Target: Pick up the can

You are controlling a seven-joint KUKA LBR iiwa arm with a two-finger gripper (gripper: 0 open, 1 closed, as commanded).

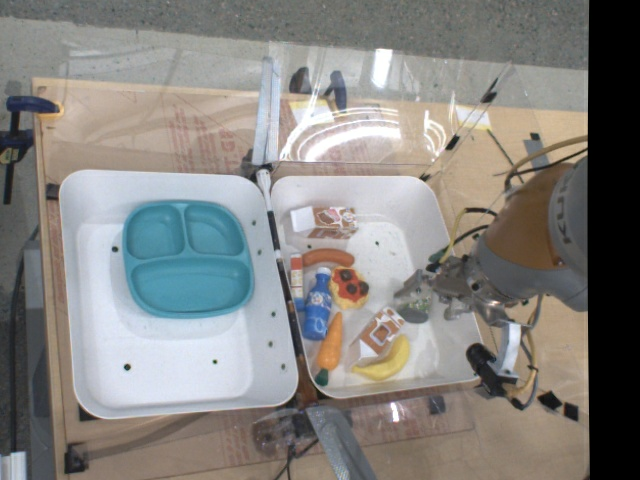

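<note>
Gripper hangs low in the right bin, at its right side; how its pincer stands I cannot tell. Can is perhaps the grey thing under it, I judge lifting remains

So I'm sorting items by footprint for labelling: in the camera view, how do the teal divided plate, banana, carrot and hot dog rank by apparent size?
1. teal divided plate, by far the largest
2. banana
3. carrot and hot dog: they look about alike, so I won't rank them.
</note>
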